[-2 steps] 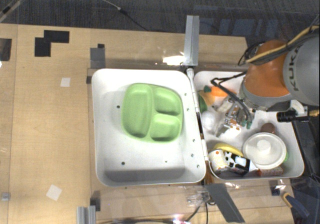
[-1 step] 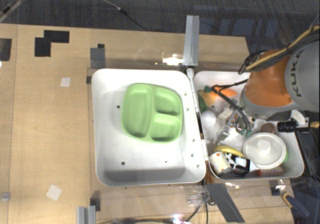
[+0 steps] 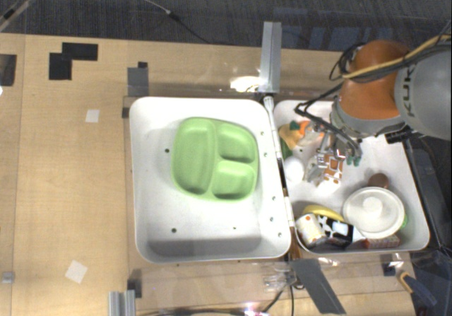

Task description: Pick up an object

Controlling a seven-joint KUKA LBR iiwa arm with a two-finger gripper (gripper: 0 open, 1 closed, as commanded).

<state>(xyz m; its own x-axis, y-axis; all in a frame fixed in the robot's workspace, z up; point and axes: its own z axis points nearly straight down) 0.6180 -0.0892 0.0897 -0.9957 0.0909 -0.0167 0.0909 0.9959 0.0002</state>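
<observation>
Pincer (image 3: 329, 166) low in right bin (image 3: 417, 198), grip state can't tell; pick 1 item w/ clear sides, e.g. white round lid (image 3: 373, 208)

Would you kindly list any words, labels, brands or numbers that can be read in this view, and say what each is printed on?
"KU": large letters on the arm, cut off at the picture's edge.
Black-and-white packet in the right bin: bears print, too small and blurred to read.
Green tray in the left bin: no text.
White lidded cup: no legible text.
</observation>
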